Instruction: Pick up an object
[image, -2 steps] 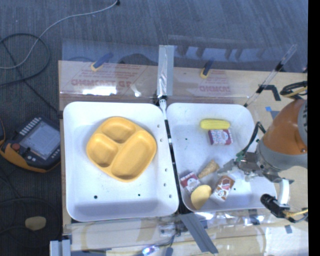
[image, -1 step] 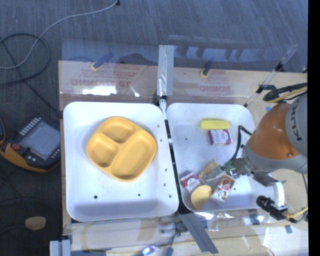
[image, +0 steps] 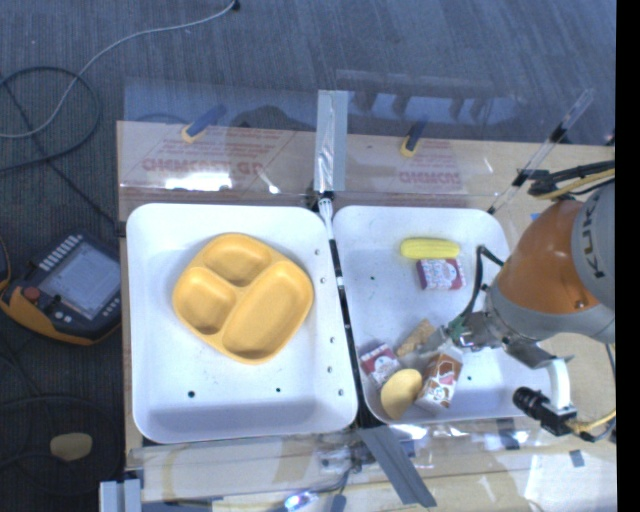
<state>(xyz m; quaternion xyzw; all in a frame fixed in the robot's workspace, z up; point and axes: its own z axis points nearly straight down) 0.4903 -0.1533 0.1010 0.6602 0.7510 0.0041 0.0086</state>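
The right bin (image: 385, 255) holds several small items. A yellow corn-like piece (image: 430, 247) lies at the back, with a small red box (image: 441, 273) just in front of it. Near the front lie a red packet (image: 377, 361), a tan piece (image: 414, 340), a round yellow item (image: 400, 391) and a small red-and-white carton (image: 441, 381). My gripper (image: 462, 336) reaches in from the right below the orange band (image: 540, 265). It sits low, just above the carton and beside the tan piece. Nothing is visibly held.
The left bin (image: 160, 400) holds a yellow three-part plate (image: 243, 296). A metal divider (image: 331, 140) stands behind the bins' shared wall. A teach pendant (image: 65, 290) lies on the floor at the left. Cables run at the right edge.
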